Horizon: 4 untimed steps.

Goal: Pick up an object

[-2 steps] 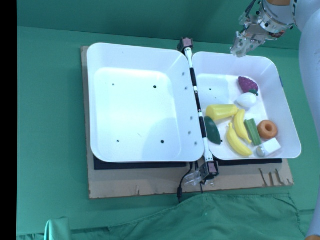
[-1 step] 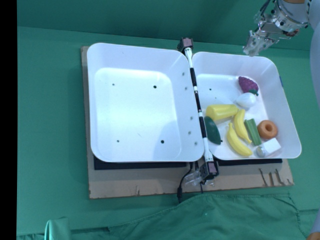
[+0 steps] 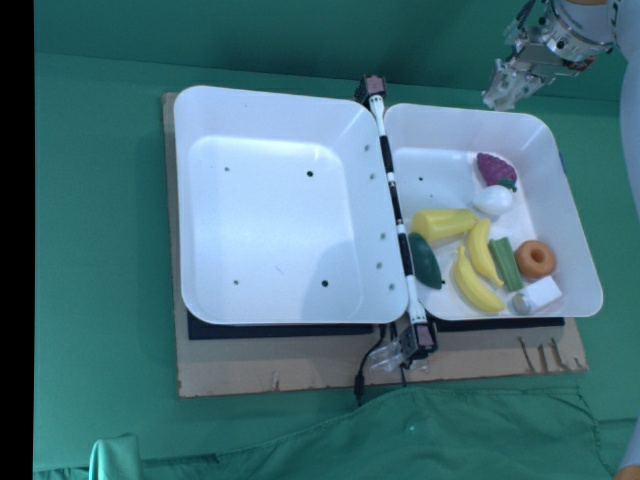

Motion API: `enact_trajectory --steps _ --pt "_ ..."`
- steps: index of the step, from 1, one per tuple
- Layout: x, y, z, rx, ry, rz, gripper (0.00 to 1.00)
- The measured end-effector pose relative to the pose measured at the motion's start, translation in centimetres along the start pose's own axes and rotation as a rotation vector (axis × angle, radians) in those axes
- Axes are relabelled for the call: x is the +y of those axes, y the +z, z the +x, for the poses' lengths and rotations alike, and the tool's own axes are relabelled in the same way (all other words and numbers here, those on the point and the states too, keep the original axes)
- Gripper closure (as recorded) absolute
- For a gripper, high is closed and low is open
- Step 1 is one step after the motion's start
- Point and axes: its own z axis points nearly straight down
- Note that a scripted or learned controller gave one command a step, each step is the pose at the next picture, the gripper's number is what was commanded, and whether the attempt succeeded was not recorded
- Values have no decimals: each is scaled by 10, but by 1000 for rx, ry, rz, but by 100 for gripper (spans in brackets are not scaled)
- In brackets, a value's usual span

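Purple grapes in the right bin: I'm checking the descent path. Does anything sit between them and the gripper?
Nothing visible does. The gripper hangs above the right bin's far rim, and the purple grapes lie uncovered, the white egg just beside them.

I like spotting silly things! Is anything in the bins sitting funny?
A little. The dark green toy leans up against the right bin's left wall beside the divider, instead of lying flat like the bananas. Nothing looks spilled or broken.

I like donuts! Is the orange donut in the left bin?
No, the orange donut lies in the right bin, beside the green stick.

Green bench (image 3: 100, 218), cardboard sheet (image 3: 280, 373), two white bins (image 3: 200, 118)
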Motion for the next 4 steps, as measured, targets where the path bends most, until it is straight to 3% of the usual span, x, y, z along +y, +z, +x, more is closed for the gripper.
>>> enact_trajectory --steps 1,2,3,4 --pt "-22 88 8 4 1 12 100" --pt "-1 43 89 0 -6 7 100" --pt "-1 6 -5 -2 7 -2 100" --pt "-59 -114 3 0 1 -7 100"
